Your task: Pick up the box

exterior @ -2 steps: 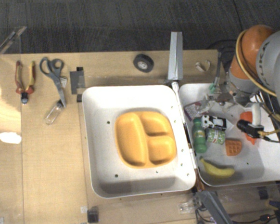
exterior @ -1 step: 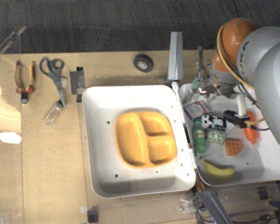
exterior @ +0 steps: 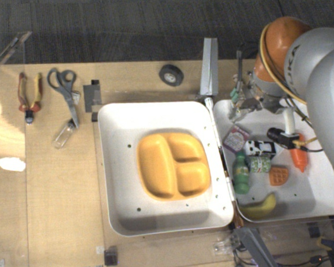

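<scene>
Presumably light and stiff, the box (exterior: 236,138) lies flat in the right bin (exterior: 322,201); grip across its short edges. Gripper (exterior: 242,104) state: cannot tell.

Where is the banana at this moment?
In the camera view, the banana lies in the right bin, near its front-left corner, just below the green bottle and the orange waffle-like toy.

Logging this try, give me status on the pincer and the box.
Pincer at the right white bin's far-left corner. Small purple box lying loose just below it, not gripped. Green bottle close beside the box.
</scene>
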You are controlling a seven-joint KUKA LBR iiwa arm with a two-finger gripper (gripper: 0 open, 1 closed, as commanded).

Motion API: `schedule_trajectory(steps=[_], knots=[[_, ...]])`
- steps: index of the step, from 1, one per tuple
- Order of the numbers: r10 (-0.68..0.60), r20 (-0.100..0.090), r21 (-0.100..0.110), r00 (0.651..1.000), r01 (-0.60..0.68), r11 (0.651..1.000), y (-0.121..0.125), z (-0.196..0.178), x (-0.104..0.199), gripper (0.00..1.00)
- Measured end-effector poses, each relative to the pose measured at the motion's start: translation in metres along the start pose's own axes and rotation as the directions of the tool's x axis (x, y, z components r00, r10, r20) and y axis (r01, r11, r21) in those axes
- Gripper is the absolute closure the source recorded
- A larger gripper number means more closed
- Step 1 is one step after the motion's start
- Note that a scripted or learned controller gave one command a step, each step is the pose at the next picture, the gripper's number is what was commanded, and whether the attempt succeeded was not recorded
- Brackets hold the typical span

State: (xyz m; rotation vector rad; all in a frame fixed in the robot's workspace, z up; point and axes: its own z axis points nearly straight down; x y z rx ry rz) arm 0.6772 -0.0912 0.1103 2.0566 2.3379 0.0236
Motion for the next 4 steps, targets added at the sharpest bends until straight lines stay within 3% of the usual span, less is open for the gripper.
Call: schedule_trajectory(steps=[1, 2, 3, 4], knots=[[-0.001, -0.001, 0.001, 1.000, 0.001, 1.000, 0.000, 0.000, 0.001, 0.00], [-0.106, -0.009, 0.017, 0.994, 0.107, 0.994, -0.079, 0.019, -0.001, 0.00], [-0.109, -0.005, 0.007, 0.994, 0.109, 0.994, -0.075, 0.006, -0.002, 1.00], [-0.217, -0.014, 0.018, 0.976, 0.217, 0.976, -0.074, -0.145, 0.078, 1.00]])
